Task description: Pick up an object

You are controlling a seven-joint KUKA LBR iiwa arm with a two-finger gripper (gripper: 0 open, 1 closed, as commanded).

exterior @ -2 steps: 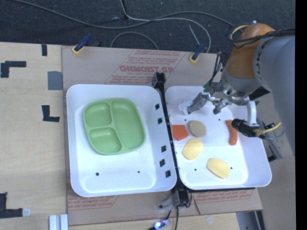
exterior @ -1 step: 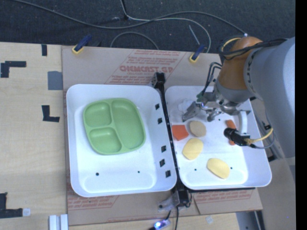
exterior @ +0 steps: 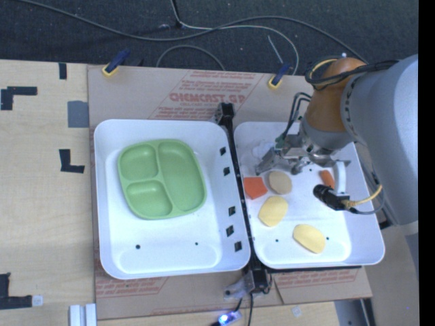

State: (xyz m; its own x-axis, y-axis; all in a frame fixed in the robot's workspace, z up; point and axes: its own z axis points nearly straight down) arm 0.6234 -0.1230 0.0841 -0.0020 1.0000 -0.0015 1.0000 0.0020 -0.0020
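**In the right bin: end effector low over a beige piece**

In the right-hand white bin (exterior: 367,253), near its upper left part, hangs the end effector (exterior: 282,163), carried by the grey arm (exterior: 391,134) with its orange band (exterior: 327,107) reaching in from the right. Directly under and just in front of it, a rounded beige object (exterior: 279,182), the likeliest target judging by the alignment. Whether fingers apart, together, or clamped on anything: cannot tell, with the metal parts a blur against the white floor. Nothing visibly lifted; the beige piece seemingly resting on the bin floor.

Close around it: an orange piece (exterior: 255,188) just to the left, a yellow lump (exterior: 273,211) just below, nearly touching. A second yellow lump (exterior: 309,238) further toward the near right corner, well apart. A small orange sliver (exterior: 327,178) to the right, beside a white part of the tool. Crowding probably the main risk: a descent slightly off could nudge a neighbour instead of closing on one item.

In the left bin (exterior: 109,250), a green divided plate (exterior: 162,178), flat, away from the action, likely a drop-off spot or simply another candidate. Both bins side by side on brown cardboard (exterior: 197,94) over the wooden tabletop (exterior: 41,202), blue-and-yellow clamps (exterior: 115,62) at the far edge presumably pinning the sheet in place.
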